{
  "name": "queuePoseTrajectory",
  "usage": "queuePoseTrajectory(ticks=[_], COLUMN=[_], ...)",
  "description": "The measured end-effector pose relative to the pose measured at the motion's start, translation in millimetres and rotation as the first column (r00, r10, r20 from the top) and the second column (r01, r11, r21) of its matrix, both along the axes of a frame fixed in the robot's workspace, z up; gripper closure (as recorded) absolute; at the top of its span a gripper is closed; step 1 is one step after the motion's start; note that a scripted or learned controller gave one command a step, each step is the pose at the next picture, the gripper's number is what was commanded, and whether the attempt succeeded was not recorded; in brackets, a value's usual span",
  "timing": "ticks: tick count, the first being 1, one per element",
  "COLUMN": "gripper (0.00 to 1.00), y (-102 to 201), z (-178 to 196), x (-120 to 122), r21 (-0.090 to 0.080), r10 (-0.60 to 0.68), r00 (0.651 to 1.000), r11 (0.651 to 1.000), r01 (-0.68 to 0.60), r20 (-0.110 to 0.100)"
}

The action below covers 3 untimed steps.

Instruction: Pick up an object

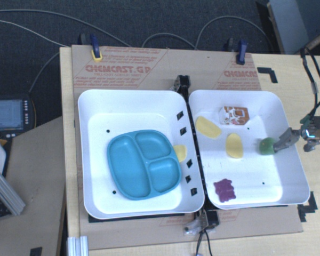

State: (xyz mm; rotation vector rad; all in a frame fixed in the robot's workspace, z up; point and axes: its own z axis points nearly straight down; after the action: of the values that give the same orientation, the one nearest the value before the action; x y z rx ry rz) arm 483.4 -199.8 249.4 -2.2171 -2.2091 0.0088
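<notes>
The left bin [90, 111] holds a blue tray [143, 163] with three compartments, lying flat and filling most of the floor. Just beside the tray's right edge, and partly tucked behind it, lies a small yellow piece [180, 152], close to the wall that divides the two bins.

In the right bin [272, 103], at the far side, sits a small packet [234, 114] printed in brown and white. Left of it and a little nearer lies a pale yellow piece [208, 127], and nearer again, toward the middle of the bin, a second yellow piece [234, 145], the two apart from each other. At the near side a purple lump [224, 190] lies alone, well apart from the rest.

Toward the right wall of this bin sits a green ball [266, 146]. The gripper [281, 141] reaches in from the right at a slant, and its grey tip touches or overlaps the ball's right side. Whether the jaws are apart or closed, I cannot tell, nor whether the ball lies between them or only just beside them.
</notes>
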Motion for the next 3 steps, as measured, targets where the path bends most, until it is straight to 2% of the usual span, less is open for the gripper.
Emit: queuePoseTrajectory(ticks=[1,2,3], gripper=[0.00,0.00,0.00], y=[1,-1,7], z=[6,-37,-98], x=[3,5,6], r21=[-0.003,-0.001,0.000], r10=[0.004,0.003,0.004], r00=[1.000,1.000,1.000], r11=[1.000,1.000,1.000], r01=[-0.004,-0.003,-0.004], r20=[0.012,0.007,0.005])
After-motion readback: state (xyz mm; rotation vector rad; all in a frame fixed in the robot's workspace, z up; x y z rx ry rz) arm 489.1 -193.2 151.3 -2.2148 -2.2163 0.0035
